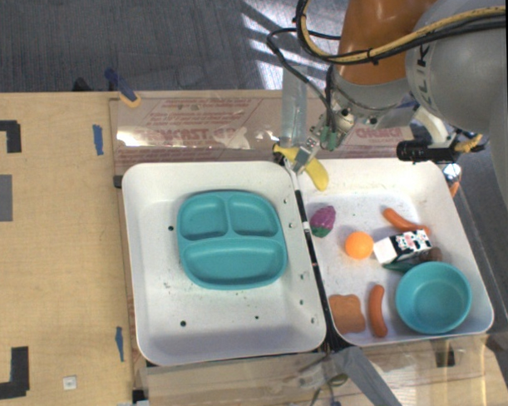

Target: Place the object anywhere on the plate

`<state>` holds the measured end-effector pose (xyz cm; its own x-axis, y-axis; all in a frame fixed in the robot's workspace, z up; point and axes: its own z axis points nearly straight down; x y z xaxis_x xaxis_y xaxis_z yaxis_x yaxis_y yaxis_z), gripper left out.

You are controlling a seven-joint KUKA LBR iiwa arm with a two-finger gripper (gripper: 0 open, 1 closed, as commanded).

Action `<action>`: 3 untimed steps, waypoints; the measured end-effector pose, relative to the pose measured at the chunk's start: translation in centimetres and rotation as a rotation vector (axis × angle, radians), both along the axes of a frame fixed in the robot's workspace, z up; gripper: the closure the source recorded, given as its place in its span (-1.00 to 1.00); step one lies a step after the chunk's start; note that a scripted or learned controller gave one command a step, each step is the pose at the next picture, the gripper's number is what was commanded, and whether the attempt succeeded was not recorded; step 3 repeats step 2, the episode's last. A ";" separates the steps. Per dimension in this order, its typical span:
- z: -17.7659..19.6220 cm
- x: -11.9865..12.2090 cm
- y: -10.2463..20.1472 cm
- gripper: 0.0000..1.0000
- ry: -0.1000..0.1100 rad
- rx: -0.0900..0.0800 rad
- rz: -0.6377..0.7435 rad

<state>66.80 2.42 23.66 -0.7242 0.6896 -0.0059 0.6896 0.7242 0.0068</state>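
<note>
A teal bowl is sitting in the right bin's near right corner, a sausage and a brown bread piece are lying along its near edge, an orange ball is resting mid-bin, and a purple vegetable is lying by its left edge.

Light wooden bench, black square markings and blue tape tabs on top. Beyond it, dark grey floor, streaks of light.

Two white bins, one plate, one bowl, perhaps eight toy foods
</note>
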 end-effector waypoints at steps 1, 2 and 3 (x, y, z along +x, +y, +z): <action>-4.6 -4.5 6.5 1.00 0.009 0.000 0.221; -4.4 -4.5 6.4 -1.00 0.006 -0.001 0.220; -4.4 -4.5 6.4 -1.00 0.006 -0.001 0.220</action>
